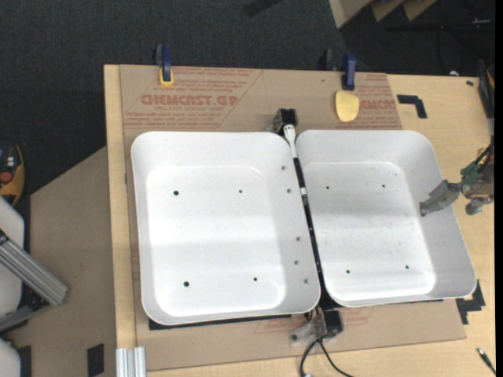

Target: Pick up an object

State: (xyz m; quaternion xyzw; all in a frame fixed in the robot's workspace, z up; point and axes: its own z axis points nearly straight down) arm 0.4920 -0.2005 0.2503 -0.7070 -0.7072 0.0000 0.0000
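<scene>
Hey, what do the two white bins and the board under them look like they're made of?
The left bin and right bin look like thin molded plastic, smooth and slightly glossy, with rounded corners and soft sheen. The board looks like brown cardboard or paper-faced sheet, matte, with red printed lettering; which one is unclear.

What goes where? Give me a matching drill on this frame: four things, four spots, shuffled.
Things:
1. left bin
2. right bin
3. yellow clamp pad
4. claw

Places:
A. at the right bin's right rim
B. on the board behind the right bin
C. nearer the view's left edge
D. nearer the arm's side

Pairs: 1-C, 2-D, 3-B, 4-A
</scene>
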